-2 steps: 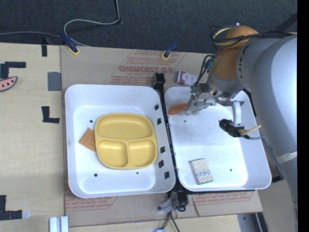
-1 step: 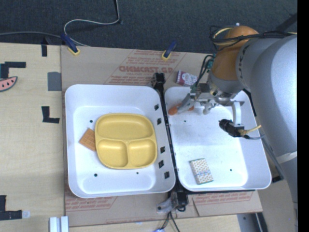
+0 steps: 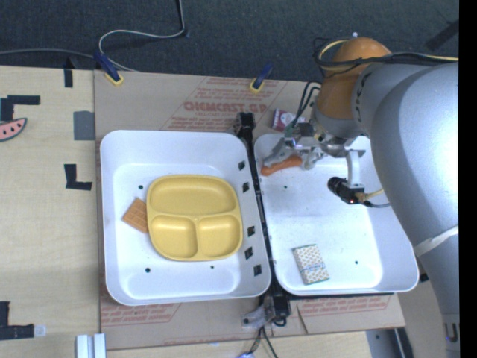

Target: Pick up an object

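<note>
One orange piece [image 3: 277,167], slim and carrot-like, lies at the far left corner of the right bin [image 3: 373,271], and the claw [image 3: 298,151] is down right over it, at or just above its right end. Whether the claw's tips are spread or pressed together cannot be told from this angle, since the wrist hardware covers them, so I cannot say the piece is held. My reading is that this is the reach-and-grasp step, with the lift not yet done. Next the claw needs to close squarely across the narrow piece and rise straight, keeping clear of the bin wall close beside it. Nearer the camera in the same bin lies a small patterned packet [image 3: 310,264], well apart. The left bin [image 3: 119,274] holds a yellow divided plate [image 3: 195,216] with a brown cracker-like square [image 3: 136,215] tucked under its left edge.
</note>
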